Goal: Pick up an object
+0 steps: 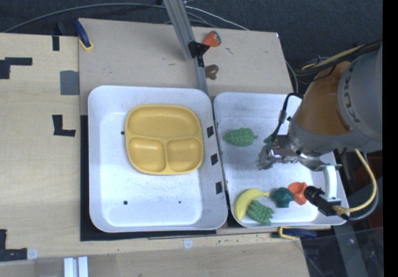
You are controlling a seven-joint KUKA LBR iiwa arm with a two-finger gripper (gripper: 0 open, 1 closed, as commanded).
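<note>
On the table (143,58), two shallow white bins sit side by side. The left bin (102,164), at the centre of the frame, carries a yellow divided plate (165,139) in its upper half, with three compartments facing up. The right bin (245,107) holds the loose things: a green leafy toy (239,137) lies in its upper left part, and along its lower edge a yellow banana (245,198) curves beside a green bumpy piece (260,212) that touches it, with a dark teal piece (282,196) and an orange piece (298,191) just to the right. The grey arm (367,104), with its orange band (320,107), comes in from the right of the frame and points down over the middle of the right bin. Its pincer (268,159) is low over bare bin floor, to the right of the leafy toy and above the banana group, apart from both. How far the pincer is spread cannot be told from this angle, and nothing is seen between its tips.
</note>
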